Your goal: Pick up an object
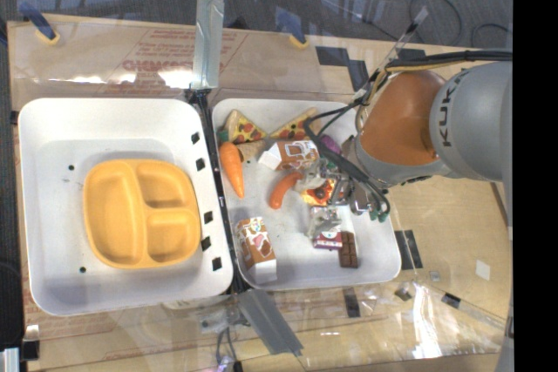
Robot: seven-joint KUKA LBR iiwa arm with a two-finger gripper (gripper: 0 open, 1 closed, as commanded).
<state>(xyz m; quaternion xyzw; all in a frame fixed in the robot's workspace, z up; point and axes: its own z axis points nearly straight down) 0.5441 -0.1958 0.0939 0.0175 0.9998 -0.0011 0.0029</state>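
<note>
Glossy yellow compartment tray point(139, 211), smooth tapered carrot point(231, 169), ridged chocolate bar point(349, 249).

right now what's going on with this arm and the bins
A grey robot arm with an orange band reaches from the right over the right white bin, which holds toy food: an orange carrot, a pizza slice, a small carton and a chocolate bar. The left white bin holds a yellow divided plate. No item is visibly lifted.

Toy foods point(234, 168) crowding right bin point(384, 261)
</note>
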